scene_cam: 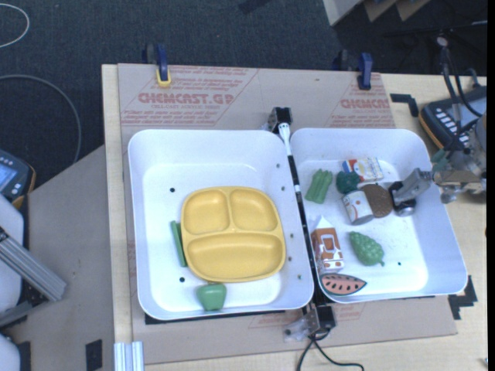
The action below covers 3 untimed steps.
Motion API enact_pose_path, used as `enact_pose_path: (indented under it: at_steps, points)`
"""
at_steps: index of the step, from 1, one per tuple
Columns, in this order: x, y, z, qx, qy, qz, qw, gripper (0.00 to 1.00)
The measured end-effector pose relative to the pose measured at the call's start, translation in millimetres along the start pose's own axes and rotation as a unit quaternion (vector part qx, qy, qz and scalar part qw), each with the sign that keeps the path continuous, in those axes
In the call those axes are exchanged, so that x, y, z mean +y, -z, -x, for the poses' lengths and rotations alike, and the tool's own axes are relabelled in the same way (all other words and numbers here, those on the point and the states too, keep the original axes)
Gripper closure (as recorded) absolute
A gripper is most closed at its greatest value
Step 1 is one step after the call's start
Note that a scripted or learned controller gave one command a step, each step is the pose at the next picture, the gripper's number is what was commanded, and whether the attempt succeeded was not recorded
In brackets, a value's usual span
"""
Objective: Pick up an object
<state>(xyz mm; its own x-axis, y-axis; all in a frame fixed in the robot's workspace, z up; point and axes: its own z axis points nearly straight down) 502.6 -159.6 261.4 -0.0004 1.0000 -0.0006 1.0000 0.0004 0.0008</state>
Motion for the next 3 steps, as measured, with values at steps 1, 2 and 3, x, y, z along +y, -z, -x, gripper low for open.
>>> enact_pose_path:
  at_steps: [1,2,3]
  points:
    - [-23,112,-31,-0.001,0.002,0.006,1.0000,0.00]
    - [-22,117,-30,-0.001,0.001,0.003,1.0000,1.00]
    - [3,284,-133,0.001,0.006,0.011,0.9999,1.00]
